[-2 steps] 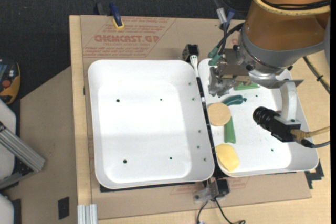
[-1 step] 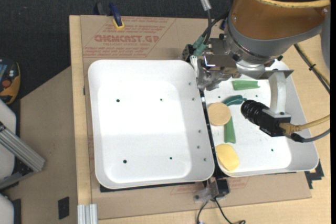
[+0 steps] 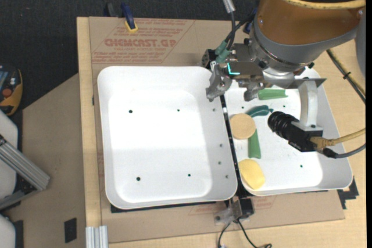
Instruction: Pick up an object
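My gripper (image 3: 235,90) hangs over the far left corner of the right bin (image 3: 325,177), close to the divider between the bins. Its two grey fingers (image 3: 216,87) stand apart, so it is open with nothing between them. Just below it lies a tan round disc (image 3: 242,125). A green stick (image 3: 254,146) rests beside the disc, and a yellow oval piece (image 3: 252,173) sits near the bin's front left corner. A small teal piece (image 3: 260,110) and a light green piece (image 3: 272,93) lie right of the gripper.
The left bin (image 3: 157,136) stands beside the right one, their rims touching. Both rest on a cardboard sheet (image 3: 145,38) with a blue and yellow clamp (image 3: 128,17) at its far edge. The arm's bulky body (image 3: 308,3) overhangs the right bin's far side.
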You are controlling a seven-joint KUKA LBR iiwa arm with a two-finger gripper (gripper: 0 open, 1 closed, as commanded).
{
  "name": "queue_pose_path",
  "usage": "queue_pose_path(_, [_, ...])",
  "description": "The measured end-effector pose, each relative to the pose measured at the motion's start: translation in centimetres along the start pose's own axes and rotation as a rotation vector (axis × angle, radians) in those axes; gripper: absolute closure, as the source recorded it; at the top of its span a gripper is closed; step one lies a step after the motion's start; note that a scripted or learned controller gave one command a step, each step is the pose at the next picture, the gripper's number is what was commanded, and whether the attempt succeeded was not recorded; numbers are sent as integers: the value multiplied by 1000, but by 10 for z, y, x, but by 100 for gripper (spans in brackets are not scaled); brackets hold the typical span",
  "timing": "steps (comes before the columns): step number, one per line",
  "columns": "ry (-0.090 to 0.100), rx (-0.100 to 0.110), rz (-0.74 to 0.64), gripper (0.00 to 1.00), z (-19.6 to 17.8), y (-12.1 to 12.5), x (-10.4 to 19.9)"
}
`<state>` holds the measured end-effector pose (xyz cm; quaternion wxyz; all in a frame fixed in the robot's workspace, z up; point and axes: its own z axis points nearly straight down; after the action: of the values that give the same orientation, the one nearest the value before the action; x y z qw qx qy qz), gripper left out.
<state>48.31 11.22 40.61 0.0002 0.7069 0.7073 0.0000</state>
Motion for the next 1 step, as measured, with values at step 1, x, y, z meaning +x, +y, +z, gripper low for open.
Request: queue_pose_path(1, [0, -3, 0, 100, -11, 1, 0])
